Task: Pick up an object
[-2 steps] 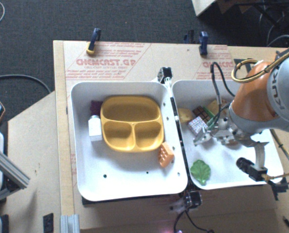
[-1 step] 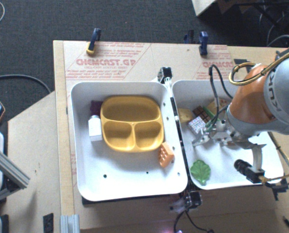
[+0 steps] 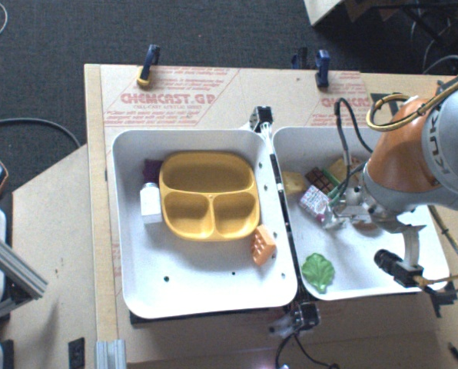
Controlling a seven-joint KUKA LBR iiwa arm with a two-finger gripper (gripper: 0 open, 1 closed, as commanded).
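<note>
Your gripper (image 3: 338, 215) sits low in the right bin (image 3: 413, 279), touching the small patterned packet (image 3: 314, 200) on its left (whether it is clenched, I cannot tell). That packet looks light and crinkly, probably slippery; take it across its flat middle.

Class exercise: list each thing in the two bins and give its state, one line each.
Yellow tray: upright in left bin, compartments bare.
White bottle: by tray's left edge.
Orange block: by tray's lower right corner.
Green leaf: flat in right bin.
Patterned packet: right bin, next to gripper.
</note>
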